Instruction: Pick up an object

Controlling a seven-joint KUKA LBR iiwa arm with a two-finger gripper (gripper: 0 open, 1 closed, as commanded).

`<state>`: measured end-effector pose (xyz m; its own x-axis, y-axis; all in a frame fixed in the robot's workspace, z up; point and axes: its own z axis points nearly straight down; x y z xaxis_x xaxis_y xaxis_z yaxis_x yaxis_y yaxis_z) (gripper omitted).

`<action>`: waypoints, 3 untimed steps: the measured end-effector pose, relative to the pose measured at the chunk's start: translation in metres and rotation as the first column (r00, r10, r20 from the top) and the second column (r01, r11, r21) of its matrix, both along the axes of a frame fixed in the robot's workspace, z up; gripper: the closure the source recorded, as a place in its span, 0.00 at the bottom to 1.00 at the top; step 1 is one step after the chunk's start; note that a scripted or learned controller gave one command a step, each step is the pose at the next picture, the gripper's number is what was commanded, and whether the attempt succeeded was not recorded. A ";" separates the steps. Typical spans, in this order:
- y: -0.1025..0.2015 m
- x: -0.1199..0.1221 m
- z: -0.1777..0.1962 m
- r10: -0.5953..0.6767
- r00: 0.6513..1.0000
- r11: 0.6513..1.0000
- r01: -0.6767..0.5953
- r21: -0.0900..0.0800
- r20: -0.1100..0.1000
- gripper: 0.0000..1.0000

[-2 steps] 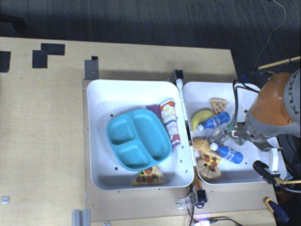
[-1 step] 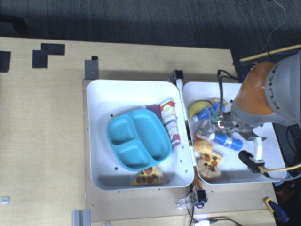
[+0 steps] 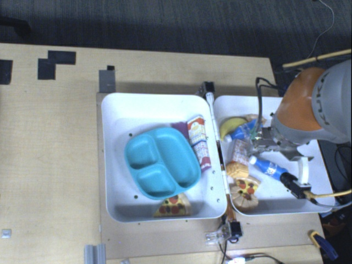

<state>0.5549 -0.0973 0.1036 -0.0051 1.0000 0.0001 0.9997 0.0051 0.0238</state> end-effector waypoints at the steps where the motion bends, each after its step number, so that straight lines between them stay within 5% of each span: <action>1: 0.000 0.000 0.000 0.000 1.000 1.000 0.000 -0.001 0.000 0.00; 2: 0.001 0.001 0.011 0.002 1.000 1.000 -0.002 0.003 0.002 1.00; 3: 0.001 0.001 0.011 0.003 1.000 1.000 -0.003 0.003 0.002 0.00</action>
